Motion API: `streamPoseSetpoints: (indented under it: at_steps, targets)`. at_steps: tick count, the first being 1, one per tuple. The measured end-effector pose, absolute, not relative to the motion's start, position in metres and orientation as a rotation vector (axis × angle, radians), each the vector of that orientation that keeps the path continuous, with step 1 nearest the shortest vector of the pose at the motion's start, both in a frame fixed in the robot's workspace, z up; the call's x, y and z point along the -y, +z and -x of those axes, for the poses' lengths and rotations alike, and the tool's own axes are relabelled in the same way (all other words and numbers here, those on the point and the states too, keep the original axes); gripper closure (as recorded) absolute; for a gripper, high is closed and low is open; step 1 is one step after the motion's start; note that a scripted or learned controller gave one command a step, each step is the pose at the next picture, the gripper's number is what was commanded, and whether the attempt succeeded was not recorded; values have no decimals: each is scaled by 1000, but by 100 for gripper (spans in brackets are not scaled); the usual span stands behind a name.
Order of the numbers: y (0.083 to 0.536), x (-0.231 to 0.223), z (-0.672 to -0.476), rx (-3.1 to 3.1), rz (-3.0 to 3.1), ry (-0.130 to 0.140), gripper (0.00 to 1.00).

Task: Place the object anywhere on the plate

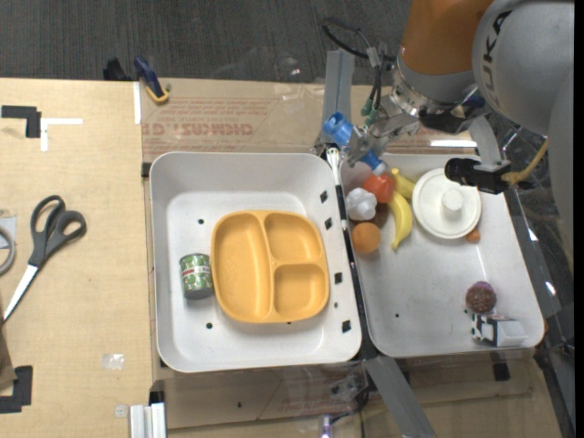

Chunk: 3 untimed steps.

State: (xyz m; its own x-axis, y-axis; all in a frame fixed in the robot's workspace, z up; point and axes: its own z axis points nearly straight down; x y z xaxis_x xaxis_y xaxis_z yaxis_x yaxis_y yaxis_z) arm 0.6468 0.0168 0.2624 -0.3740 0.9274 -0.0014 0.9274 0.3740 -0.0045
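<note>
The yellow three-compartment plate (271, 265) lies in the left bin (173, 331), with a small green can (195, 275) on its side touching the plate's left edge; the right bin (429, 322) holds a cluster at its upper left corner: a red fruit (380, 187), a whitish round piece (361, 206), an orange (366, 237) and a banana (402, 219); a white round lid-like dish (447, 206) sits just right of the banana, and a dark purple fruit (481, 295) lies near the bin's lower right; the gripper (365, 144) hangs over the divide between the bins, above that cluster, and whether it has closed on anything cannot be told; a pair of scissors (41, 240) rests on the bench at left.
</note>
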Motion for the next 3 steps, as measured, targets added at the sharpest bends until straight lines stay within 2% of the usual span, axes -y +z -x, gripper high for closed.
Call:
streamPoseSetpoints:
  at_steps: [1,2,3]
  targets:
    - [225,-58,-596,2805,1412,3,100]
    - [226,-58,-596,2805,1412,3,0]
    - [226,-58,-596,2805,1412,3,0]
